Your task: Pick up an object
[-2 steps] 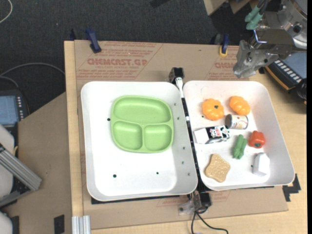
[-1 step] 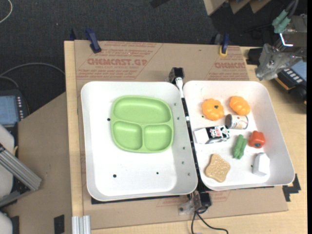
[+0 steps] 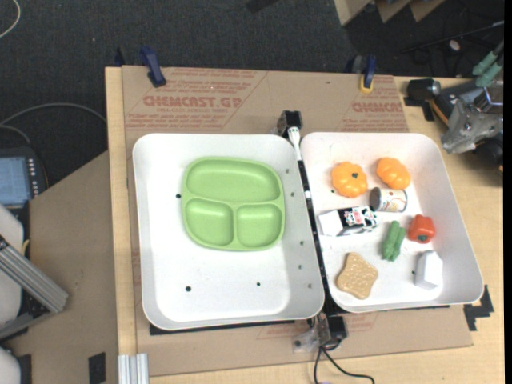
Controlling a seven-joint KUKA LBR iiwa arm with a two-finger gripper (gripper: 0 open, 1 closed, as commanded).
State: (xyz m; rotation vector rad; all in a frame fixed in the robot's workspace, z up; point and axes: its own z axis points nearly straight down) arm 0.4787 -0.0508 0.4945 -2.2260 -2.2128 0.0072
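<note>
White right bin (image 3: 452, 206): 7 items clustered centre, rims bare. Jaws (image 3: 468, 130) beyond top-right edge, state unclear.

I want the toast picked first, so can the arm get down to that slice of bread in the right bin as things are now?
Probably yes. The slice of bread lies flat near the front edge of the right bin, apart from the green pepper and milk carton, with nothing over it. The claw sits off at the bin's far right corner.

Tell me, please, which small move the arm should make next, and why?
Probably swing the claw left over the right bin and stop above one item, perhaps the red pepper. The claw sits outside the bin's upper right corner, and every item lies untouched inside.
</note>
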